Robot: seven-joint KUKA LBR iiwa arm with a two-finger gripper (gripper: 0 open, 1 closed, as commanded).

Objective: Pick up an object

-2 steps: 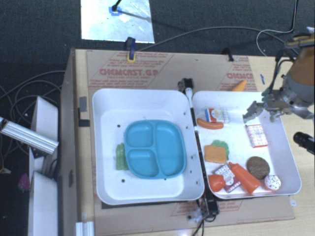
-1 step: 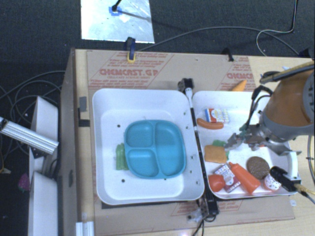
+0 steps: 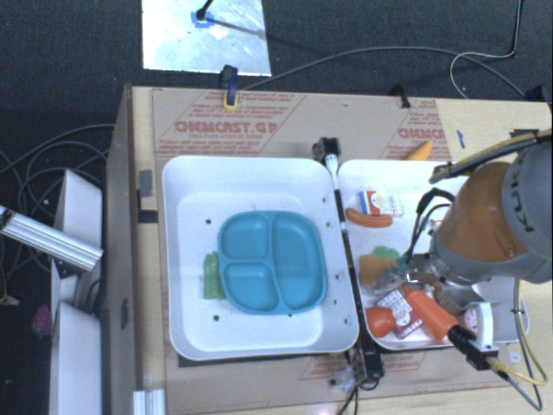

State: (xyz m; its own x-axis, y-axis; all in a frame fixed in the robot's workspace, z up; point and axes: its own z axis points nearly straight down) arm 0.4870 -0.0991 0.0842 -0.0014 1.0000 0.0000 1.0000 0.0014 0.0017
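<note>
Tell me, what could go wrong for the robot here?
1. The toys in the right bin lie crowded together: the carrot, a small packet and a brown toy nearly touch. The gripper might nudge one away or catch two.
2. The gripper sits close to the wall between the bins, so a toy could get pushed against it.
3. The hot dog is rounded and might roll if bumped.
</note>
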